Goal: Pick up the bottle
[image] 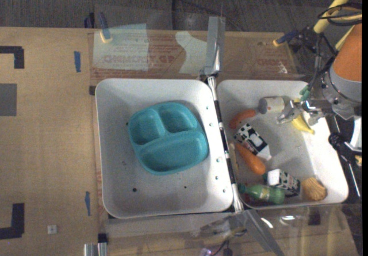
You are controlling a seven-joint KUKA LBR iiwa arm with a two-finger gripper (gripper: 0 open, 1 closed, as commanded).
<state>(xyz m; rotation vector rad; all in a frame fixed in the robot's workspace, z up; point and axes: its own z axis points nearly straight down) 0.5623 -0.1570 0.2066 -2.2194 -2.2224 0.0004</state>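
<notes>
The green glass-looking bottle with a yellowish label (263,193) lies on its side at about six o'clock in the right-hand shallow white bin (313,157), hard against the near wall and close to the divider between the bins. The two-finger gripper (294,110) sits up at about one o'clock in that bin, beside a small grey cylinder (273,104) and a yellow banana-shaped piece (303,125); whether its fingers are spread or closed I cannot tell, and nothing is visibly between them.

The step in hand looks like the approach, with the whole length of the bin left to cross. To do it well, the wrist should probably turn so the fingers close across the bottle's narrow body, not along it, and come down toward the fatter middle, not the dark neck at nine o'clock.

Room is tight. The near wall runs just beside the bottle on its six o'clock side, so one finger has little gap to slip into. A black-and-white patterned carton (283,180) lies touching or nearly touching it at one o'clock, with a tan brush-like object (314,188) further toward three o'clock. An orange carrot-shaped toy (250,159) lies near at twelve o'clock. The left-hand white bin (115,180) holds a teal divided plate (168,137), well apart.
</notes>
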